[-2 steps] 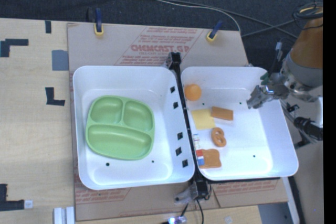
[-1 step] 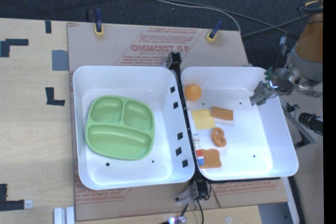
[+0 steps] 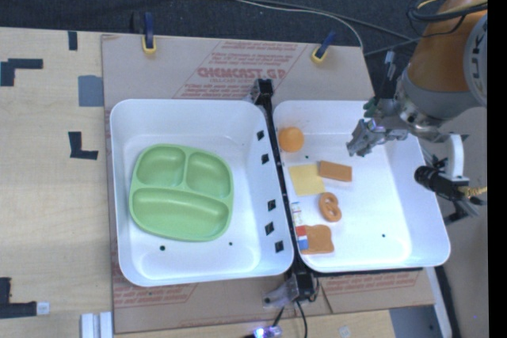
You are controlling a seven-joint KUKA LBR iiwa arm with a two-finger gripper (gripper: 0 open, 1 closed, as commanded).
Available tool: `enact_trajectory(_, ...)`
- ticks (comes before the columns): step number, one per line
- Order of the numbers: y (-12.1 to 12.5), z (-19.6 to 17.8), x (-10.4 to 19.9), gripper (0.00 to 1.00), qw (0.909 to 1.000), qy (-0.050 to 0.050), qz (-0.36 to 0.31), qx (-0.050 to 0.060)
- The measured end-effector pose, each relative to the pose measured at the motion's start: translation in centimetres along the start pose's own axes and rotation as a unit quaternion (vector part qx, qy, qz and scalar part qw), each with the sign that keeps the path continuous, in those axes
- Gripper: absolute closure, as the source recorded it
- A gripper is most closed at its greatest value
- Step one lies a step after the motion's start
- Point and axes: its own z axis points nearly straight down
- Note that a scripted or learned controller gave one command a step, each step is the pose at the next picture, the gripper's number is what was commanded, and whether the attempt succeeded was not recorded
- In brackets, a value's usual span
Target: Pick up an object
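Two-finger metal gripper [image 3: 360, 140] hovers over the right white bin [image 3: 412, 237] — jaw state unreadable, nothing visibly held — and could miss the flat orange-brown rectangular slab [image 3: 335, 171] just beside it.

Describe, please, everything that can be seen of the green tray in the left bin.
The green tray is a pale green, smooth plate that looks like plastic, with rounded corners and a raised rim. Ridges split it into three compartments: two smaller ones at the far side and one long one at the near side. No food shows in any of them. It lies flat and upright, turned a little askew, on the floor of the left bin, toward its left half. It touches only the bin floor; the gripper is over the right bin.
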Motion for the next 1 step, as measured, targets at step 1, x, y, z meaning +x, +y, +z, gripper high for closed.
enact_trajectory(1, 1.91, 0.22, 4.0, 1.0, 1.0, 0.0, 0.0, -0.001)
